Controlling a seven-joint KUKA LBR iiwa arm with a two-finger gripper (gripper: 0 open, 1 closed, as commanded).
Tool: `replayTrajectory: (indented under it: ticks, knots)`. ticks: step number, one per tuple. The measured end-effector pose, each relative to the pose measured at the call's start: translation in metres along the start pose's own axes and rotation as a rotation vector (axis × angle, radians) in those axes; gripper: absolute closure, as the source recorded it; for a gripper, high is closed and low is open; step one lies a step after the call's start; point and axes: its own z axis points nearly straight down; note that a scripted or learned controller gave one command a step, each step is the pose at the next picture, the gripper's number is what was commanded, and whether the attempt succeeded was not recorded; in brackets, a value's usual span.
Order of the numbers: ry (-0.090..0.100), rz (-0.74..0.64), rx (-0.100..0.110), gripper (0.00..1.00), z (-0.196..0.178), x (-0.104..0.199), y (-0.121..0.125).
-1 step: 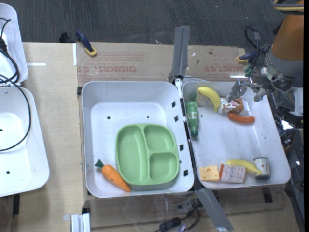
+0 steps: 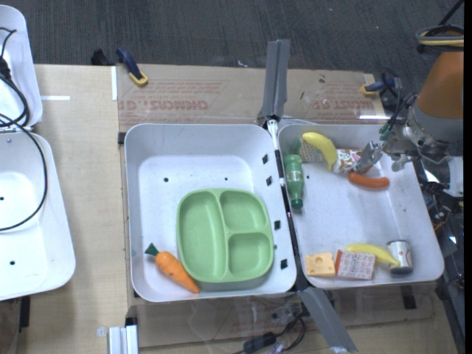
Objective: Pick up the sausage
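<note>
The sausage [image 2: 369, 181], a short orange-red link, lies on the floor of the right bin [image 2: 346, 220] near its back right. My gripper [image 2: 385, 158] hangs just above and behind it, at the bin's right wall, with the grey wrist and orange band above. Its two fingers stand apart, so it is open, with nothing between them. The left fingertip [image 2: 372, 156] is close to the sausage's upper edge.
Beside the sausage lie a crinkled wrapper [image 2: 346, 159], a banana [image 2: 318, 147] and a green bottle [image 2: 294, 181]. At the bin's front are cheese [image 2: 320, 264], a red pack [image 2: 355, 265], a small banana [image 2: 372, 252] and a can [image 2: 400, 257]. The left bin [image 2: 147, 198] holds a green plate [image 2: 225, 234] and a carrot [image 2: 173, 269].
</note>
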Motion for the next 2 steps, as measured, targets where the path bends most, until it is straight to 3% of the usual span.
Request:
replayTrajectory:
  ticks: [1,2]
  knots:
    - [0.009,0.08,-0.015,0.0,0.049,-0.02,0.007]
    - [0.005,0.079,-0.02,1.0,0.038,-0.021,0.008]
